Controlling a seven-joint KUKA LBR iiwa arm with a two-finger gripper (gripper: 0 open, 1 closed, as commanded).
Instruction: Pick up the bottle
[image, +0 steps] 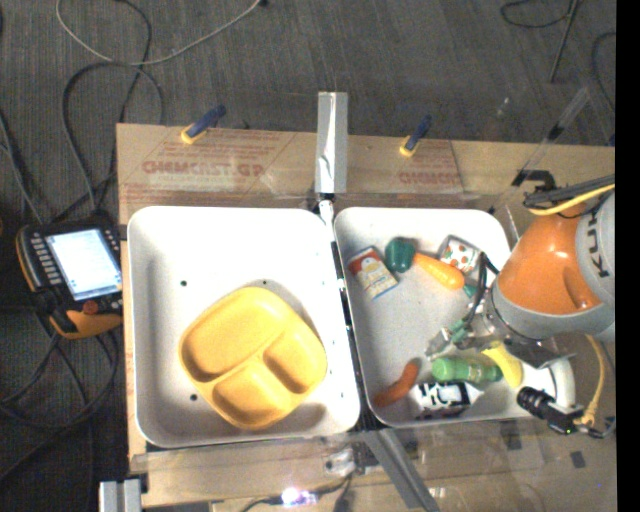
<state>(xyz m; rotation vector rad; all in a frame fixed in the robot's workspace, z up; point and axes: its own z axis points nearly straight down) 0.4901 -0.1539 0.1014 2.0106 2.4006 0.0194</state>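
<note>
The bottle (468, 371) is green and lies on its side near the front of the right bin (400, 225), with its paler end pointing left. My gripper (461, 338) hangs low over the bin, just behind and above the bottle and close to it. The grey wrist and orange band (545, 275) reach in from the right and hide the bin's right side. I see nothing lifted off the bin floor.
Around the bottle lie a yellow item (506, 367), a black-and-white item (441, 396) and a reddish sausage (397, 383). Further back are a small carton (372, 272), a teal item (401, 254), a carrot (440, 270) and a spotted box (459, 251). The left bin (160, 260) holds a yellow divided plate (254, 355).
</note>
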